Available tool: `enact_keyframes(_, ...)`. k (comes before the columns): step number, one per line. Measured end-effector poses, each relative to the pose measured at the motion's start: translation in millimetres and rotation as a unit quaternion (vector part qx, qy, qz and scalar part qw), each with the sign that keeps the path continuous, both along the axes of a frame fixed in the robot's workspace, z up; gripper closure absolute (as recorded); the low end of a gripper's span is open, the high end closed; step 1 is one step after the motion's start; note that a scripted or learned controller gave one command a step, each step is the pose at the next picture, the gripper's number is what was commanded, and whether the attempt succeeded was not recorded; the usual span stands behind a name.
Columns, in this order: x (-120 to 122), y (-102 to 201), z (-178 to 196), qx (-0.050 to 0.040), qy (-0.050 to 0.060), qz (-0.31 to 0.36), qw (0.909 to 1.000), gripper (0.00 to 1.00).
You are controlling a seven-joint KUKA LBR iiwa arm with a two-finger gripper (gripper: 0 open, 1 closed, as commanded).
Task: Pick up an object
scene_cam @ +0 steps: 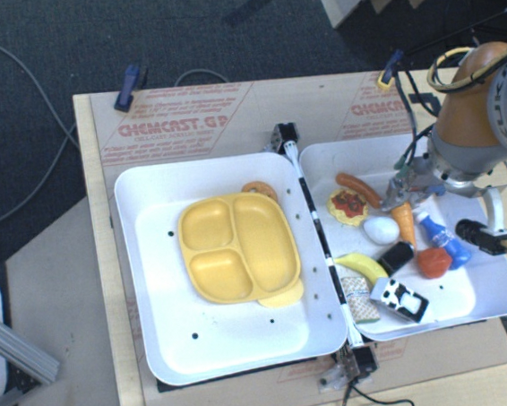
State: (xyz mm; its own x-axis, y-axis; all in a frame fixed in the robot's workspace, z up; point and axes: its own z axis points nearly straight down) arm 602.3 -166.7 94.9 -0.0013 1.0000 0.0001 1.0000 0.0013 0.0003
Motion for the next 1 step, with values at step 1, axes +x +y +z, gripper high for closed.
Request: enact_keyframes(1,-15.6,104.0,90.3,0.0004,-0.001,0.0,1.0,1.0)
